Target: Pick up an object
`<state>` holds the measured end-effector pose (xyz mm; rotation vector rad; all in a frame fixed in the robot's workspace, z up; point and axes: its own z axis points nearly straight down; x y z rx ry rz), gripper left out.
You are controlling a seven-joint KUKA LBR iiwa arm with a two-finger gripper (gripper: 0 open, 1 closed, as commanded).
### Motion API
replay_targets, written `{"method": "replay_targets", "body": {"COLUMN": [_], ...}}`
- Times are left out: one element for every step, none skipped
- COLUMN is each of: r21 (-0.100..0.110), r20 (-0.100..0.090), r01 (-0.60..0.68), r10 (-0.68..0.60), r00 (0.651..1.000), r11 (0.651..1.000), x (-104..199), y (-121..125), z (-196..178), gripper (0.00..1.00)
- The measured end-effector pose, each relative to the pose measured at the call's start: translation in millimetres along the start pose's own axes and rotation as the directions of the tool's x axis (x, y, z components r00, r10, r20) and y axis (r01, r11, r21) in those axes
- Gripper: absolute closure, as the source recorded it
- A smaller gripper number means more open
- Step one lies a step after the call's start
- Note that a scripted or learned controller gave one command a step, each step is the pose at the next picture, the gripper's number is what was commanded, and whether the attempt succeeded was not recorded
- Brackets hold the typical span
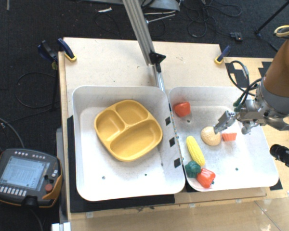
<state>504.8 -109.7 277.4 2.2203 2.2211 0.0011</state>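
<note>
Two shallow white plastic bins [86,129] sit side by side; the left holds a smooth yellow three-compartment plate [128,129]. In the right bin the grey two-finger gripper [229,121] hangs just above a rounded beige bread-like lump [211,136], holding nothing; whether it stands open or closed I cannot tell. Descending centred over that lump should suit best. Nearby lie a bumpy yellow corn cob [195,150] and a small orange block [229,137].

Floor [29,13]: you see dark carpet, cables far.
Bench [111,61]: pale wood.
Pendant [24,177]: near left.
</note>
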Motion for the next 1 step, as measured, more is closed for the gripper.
{"method": "replay_targets", "body": {"r21": [-0.007], "r20": [0.002], "r01": [0.004], "r10": [-0.004], "r00": [1.000], "r11": [1.000], "x": [14.1], "y": [-9.5], "z": [-72.8], "gripper": [0.00]}}
